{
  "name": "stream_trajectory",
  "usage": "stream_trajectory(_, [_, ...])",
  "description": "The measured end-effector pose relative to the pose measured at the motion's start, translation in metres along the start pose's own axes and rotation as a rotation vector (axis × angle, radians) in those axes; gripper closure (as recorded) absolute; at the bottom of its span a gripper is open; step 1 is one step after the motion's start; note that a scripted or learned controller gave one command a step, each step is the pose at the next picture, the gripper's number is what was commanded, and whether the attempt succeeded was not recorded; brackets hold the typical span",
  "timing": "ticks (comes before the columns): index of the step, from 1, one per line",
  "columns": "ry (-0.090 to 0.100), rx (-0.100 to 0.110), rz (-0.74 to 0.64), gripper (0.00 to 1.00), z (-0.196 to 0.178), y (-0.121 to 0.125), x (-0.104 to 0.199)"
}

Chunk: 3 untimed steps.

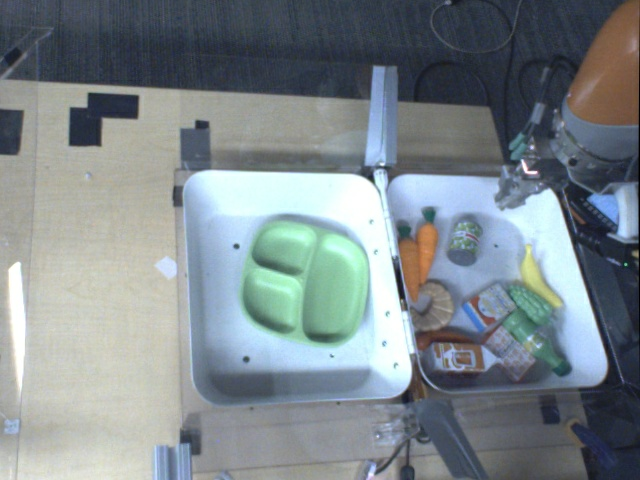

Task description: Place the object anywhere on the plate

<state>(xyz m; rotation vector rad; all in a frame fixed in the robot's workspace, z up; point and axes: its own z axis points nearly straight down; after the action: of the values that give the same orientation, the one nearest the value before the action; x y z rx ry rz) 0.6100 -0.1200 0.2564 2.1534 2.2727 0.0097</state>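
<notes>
Nothing picked yet, by the look of it: carrot (426, 246), can (464, 241), banana (538, 278) and bottle (528, 334) all lie in the right bin (590, 353). Green plate (305, 280) sits bare in the left bin (210, 298). Jaws (516, 190) hover at the right bin's far rim, state impossible to tell. Next: descend, grasp something, carry it left.

Two white bins (200, 368) sit side by side. One green plate (305, 280) fills the left; two carrots (418, 253), one banana (538, 278) and one can (464, 241) lie right.
</notes>
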Motion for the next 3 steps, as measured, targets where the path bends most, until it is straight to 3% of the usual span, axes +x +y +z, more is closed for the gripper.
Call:
stream_trajectory(1, [0.004, 0.008, 0.082, 1.00, 0.019, -0.021, 0.101])
stream_trajectory(2, [0.005, 0.008, -0.013, 1.00, 0.061, -0.031, 0.216])
stream_trajectory(3, [0.006, 0.008, -0.085, 1.00, 0.066, -0.044, 0.355])
